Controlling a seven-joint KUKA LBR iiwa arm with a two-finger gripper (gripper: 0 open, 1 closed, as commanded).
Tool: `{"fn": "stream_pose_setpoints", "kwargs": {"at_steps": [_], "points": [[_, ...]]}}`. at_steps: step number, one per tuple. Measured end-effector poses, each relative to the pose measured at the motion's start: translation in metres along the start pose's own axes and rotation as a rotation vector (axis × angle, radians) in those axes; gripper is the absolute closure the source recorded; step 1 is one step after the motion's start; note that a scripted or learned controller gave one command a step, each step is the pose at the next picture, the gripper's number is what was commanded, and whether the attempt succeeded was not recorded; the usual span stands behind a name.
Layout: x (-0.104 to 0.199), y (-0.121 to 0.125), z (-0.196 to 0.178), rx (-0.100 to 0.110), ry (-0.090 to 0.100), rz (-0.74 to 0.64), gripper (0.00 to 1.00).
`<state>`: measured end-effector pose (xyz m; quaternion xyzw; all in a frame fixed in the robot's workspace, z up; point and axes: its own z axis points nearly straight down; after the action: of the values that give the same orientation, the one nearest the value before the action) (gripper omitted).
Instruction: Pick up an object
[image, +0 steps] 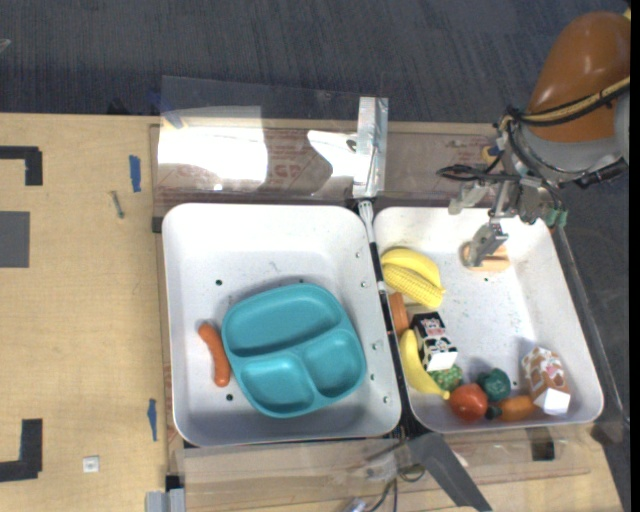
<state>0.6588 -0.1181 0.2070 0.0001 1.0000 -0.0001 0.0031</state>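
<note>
My gripper (484, 244) hangs low over the far part of the right bin (575, 300), reaching in from the upper right. A small pale orange piece (493, 264) lies on the bin floor right at its tip; I cannot tell if they touch. Left of it rests a yellow bunch like corn or bananas (412, 275). Along the bin's left wall lie an orange sausage (399, 312), a black-and-white carton (433, 340) and a banana (413, 365). At the near edge sit a green piece (447, 378), a red tomato (468, 401), a dark green item (495, 381), a carrot (517, 407) and a wrapped pastry (545, 370).
The left bin (190, 250) holds a teal divided plate (292, 347) with an orange sausage (215, 354) beside it on the left. A metal divider post (369, 150) stands behind the gap between the bins. A white cube (556, 402) lies in the right bin's near corner.
</note>
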Motion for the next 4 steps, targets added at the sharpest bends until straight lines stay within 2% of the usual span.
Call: {"fn": "stream_pose_setpoints", "kwargs": {"at_steps": [1,2,3,4], "points": [[0.031,-0.020,0.108,0.001,-0.005,-0.346,0.00],[0.085,0.020,0.117,0.004,-0.006,-0.510,0.00],[0.029,-0.042,0.075,0.004,-0.007,-0.816,0.00],[0.083,-0.068,0.118,0.001,-0.004,-0.876,0.00]]}}
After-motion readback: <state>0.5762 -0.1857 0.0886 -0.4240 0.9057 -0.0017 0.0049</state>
